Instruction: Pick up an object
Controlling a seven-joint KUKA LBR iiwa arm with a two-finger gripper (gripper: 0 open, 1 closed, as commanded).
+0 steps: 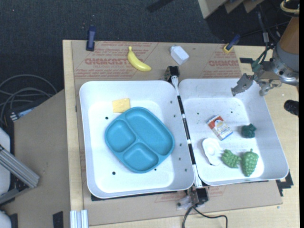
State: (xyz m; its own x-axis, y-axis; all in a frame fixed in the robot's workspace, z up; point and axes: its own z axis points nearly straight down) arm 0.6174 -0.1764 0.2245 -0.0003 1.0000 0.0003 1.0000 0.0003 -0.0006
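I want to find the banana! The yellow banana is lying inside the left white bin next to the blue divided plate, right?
Not quite. The camera view shows the yellow banana lying outside the bins, on the brown cardboard behind the left white bin. The blue divided plate is inside that bin, with a small yellow square block beside it.

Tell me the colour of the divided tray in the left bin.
Blue; the divided tray shows plainly in the camera view.

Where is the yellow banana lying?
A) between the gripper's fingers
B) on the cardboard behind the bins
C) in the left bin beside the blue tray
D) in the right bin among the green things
B: the banana lies on the cardboard beyond the left bin, outside both bins.
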